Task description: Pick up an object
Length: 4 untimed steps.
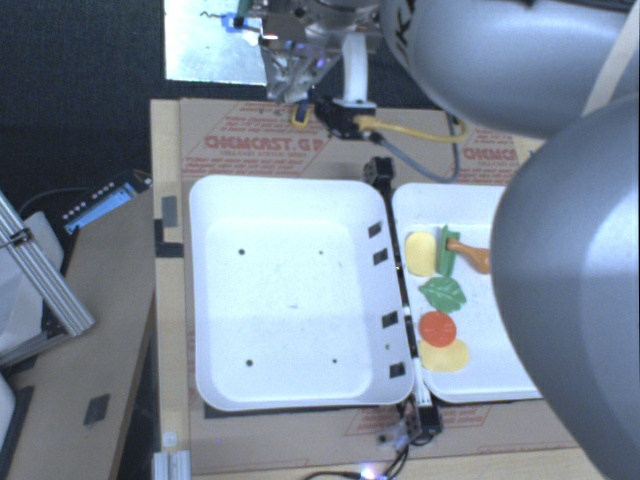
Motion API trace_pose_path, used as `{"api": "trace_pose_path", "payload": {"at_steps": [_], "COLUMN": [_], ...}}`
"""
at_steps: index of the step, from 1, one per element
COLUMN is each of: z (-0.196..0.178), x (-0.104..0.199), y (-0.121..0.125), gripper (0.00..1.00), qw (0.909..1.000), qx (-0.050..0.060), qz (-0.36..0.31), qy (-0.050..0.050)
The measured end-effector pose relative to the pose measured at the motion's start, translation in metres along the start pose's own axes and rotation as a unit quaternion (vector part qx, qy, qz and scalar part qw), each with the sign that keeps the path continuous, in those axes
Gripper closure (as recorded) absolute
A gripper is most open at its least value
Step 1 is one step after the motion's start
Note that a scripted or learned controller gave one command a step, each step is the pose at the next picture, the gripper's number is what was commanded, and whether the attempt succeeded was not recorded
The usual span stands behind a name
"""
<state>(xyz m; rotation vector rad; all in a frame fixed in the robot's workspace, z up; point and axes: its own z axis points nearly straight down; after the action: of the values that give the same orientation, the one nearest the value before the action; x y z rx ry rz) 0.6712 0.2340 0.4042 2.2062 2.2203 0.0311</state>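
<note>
The claw [288, 76] hangs beyond the far edge of the worktop [260, 138], above the top rim of the left bin [290, 288] and well apart from every candidate object; nothing sits between its fingers, and whether they stand wide or narrow cannot be told from this slanted view. The arm [520, 48] crosses the upper right of the frame and covers much of the right bin [470, 383]. All visible objects lie in that right bin, grouped near its left wall: a pale yellow piece [421, 252] at the far end, touching or just beside a green-and-orange carrot-like piece [462, 252]; a green leaf-shaped piece [442, 292] below them; a red round piece [437, 328] nearer the camera; and a yellow piece [447, 356] touching or just under it. The step in hand appears to be pre-approach — no object has been selected or contacted. The next move calls for carrying the claw across to the right bin, centring over a single piece, and descending with the fingers clear of its neighbours — the pieces lie close together, so an isolated one such as the leaf-shaped piece is likely the easier target.
</note>
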Motion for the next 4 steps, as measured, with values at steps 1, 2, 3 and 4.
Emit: {"api": "trace_pose_path", "payload": {"at_steps": [1,2,3,4], "z": [-0.010,-0.027,-0.048,-0.071], "x": [0.000,0.001,0.001,0.001], "y": [-0.002,-0.002,-0.002,-0.001], "gripper": [1.00,1.00,1.00,1.00], "qw": [1.0000,1.0000,1.0000,1.0000], "qx": [0.009,0.009,0.009,0.009], "qz": [0.000,-0.001,0.000,-0.001], "qy": [-0.003,-0.003,-0.003,-0.003]}}
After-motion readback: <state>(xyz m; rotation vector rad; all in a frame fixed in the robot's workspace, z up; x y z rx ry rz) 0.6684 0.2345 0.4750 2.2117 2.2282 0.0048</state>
